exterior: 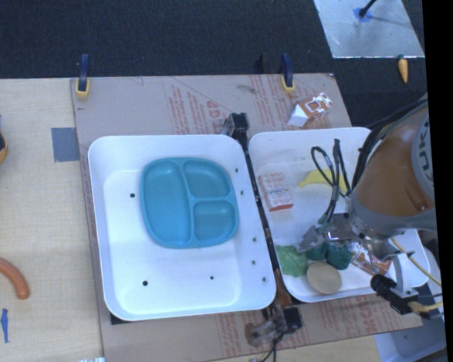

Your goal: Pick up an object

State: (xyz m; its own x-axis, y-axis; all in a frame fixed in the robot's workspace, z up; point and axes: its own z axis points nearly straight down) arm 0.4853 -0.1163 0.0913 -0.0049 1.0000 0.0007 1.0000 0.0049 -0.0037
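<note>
The arm reaches in from the right, and my gripper (328,243) sits low in the right bin (286,145), over the bin's front half. A dark green object (339,257) lies right under it, touching or nearly touching the fingers. A light green piece (291,260) lies just to the left, and a round tan object (323,278) lies in front of it. A small red-and-white packet (275,191) rests at the bin's left side. A yellow piece (313,179) peeks out behind the arm's cables.
The left bin (113,223) holds a blue divided plate (189,201). An orange-and-white wrapper (309,110) lies on the cardboard behind the right bin. A sausage toy (10,276) lies on the bench at far left.
</note>
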